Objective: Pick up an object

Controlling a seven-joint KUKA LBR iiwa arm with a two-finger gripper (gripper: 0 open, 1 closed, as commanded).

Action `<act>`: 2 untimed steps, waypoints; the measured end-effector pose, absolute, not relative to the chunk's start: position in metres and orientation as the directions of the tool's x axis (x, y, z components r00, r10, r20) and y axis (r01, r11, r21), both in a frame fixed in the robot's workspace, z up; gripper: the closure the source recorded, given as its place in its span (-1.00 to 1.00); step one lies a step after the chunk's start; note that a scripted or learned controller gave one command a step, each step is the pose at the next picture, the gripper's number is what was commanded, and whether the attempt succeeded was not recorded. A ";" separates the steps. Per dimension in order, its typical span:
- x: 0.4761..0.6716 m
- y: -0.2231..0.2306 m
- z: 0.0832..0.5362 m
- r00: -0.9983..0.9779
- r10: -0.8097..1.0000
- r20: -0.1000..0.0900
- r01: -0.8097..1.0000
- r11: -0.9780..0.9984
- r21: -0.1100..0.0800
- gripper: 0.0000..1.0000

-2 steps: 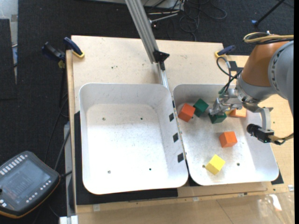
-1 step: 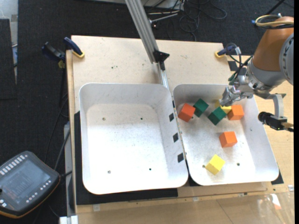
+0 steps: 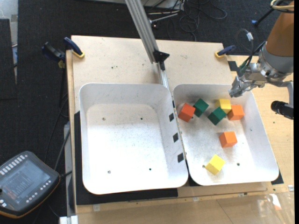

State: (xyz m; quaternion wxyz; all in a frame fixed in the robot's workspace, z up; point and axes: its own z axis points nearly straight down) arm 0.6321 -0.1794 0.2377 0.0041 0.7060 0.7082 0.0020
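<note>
Gripper [image 3: 235,91] above right bin [image 3: 261,139], near yellow cube [image 3: 224,105].

Seven small blocks [image 3: 217,116] in right bin [image 3: 261,143], orange, green, yellow, scattered

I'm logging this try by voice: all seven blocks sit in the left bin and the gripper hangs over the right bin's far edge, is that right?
Not quite. The camera view shows the blocks, such as the orange block and the yellow block, in the right bin, not the left bin. The gripper does hang over the right bin's far edge.
</note>
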 end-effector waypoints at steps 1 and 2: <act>0.629 -0.173 0.298 -0.004 1.000 -0.003 1.000 0.004 0.009 1.00; 0.607 -0.124 0.299 -0.007 1.000 0.001 1.000 0.007 0.000 1.00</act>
